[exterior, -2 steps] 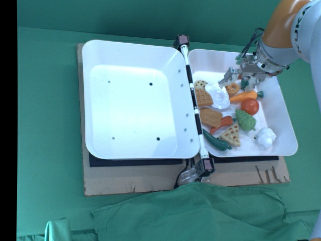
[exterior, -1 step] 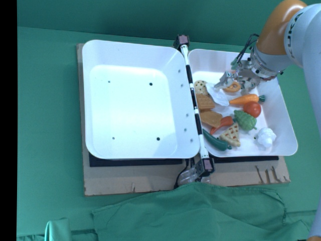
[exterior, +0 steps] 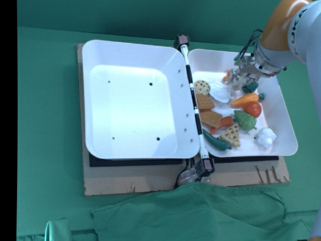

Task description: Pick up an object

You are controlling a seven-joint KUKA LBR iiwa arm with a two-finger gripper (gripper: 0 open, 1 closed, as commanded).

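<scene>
Gripper [exterior: 239, 77] low over toy food heaped in shallow white right-hand bin [exterior: 281, 112], placed to grasp. Finger state: cannot tell.

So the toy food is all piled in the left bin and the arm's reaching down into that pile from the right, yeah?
Not quite: the toy food lies in the right bin, not the left bin. The camera view shows it there, and the gripper does reach down into that pile from the right.
</scene>
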